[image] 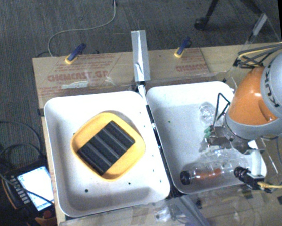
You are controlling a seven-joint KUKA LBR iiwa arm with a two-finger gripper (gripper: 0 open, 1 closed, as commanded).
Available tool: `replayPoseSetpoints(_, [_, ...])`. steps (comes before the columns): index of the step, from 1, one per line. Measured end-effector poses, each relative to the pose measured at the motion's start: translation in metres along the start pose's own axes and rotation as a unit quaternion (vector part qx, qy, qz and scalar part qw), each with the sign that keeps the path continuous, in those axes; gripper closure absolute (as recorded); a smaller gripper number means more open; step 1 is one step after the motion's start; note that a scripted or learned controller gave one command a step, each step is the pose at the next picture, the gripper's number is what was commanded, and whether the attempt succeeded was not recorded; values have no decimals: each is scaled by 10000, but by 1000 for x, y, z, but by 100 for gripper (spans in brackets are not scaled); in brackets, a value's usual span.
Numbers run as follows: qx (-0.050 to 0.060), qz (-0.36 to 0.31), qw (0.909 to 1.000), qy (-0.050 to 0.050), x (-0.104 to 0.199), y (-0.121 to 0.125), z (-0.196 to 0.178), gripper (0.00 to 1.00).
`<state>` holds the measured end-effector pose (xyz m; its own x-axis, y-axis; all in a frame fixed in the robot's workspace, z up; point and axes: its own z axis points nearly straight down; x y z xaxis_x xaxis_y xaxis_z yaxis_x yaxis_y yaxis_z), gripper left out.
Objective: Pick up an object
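1. Here, the arm [261, 104] reaches in from the right over the right bin [180, 100]; its orange band sits above the bin's right wall, and the grey wrist below it leans down and leftward into the bin.
2. The left bin [58, 144] holds a yellow tray-like object with a black ribbed insert [108, 145], lying flat in the middle of that bin, its ribs running on a diagonal from lower left to upper right. It is well apart from the arm.
3. A clear bottle with a dark cap and reddish contents [208, 173] lies on its side along the near wall of the right bin. Its long axis runs roughly left to right, with the cap end pointing left toward the divider between the bins.
4. The gripper [216, 141] hangs over the right part of the right bin, just above the bottle as seen from the camera and near its right half. The bottle is not between the fingers; it lies apart from them on the bin floor.
5. Whether the jaws are spread or closed cannot be told, since the wrist hardware and clear clutter around them blur the outline.
6. A small clear object [206, 111] rests on the bin floor beyond the gripper, near the arm's dark cable.
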<state>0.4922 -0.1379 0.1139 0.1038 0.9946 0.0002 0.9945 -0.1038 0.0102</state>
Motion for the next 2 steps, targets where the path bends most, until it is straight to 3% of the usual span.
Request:
replayPoseSetpoints(1, [0, -1, 10000, 0, 0, 0, 0, 0])
replayPoseSetpoints(2, [55, -329, 9994, -6, -18, 81, -17, 0])
